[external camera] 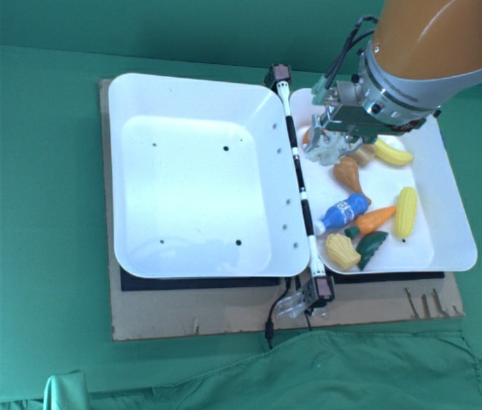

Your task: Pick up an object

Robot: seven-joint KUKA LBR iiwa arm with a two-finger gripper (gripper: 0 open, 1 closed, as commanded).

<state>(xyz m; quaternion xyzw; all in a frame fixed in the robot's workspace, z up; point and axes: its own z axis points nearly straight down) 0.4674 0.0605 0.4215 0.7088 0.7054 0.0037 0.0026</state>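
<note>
Nearest the camera, by the right bin's (455,229) front edge, lay a small yellow piece (341,251) and a dark green piece (369,246) touching it. Just behind them sat an orange carrot (376,219), a blue bottle (343,211) near the bin's left edge, and a yellow corn cob (405,212) to the right. Farther back lay a brown drumstick (349,174) and a yellow banana (392,153). At the bin's back left corner the gripper (331,148) hung low over the toys; its grip could not be made out. Beside it stood the left bin (138,101).
</note>
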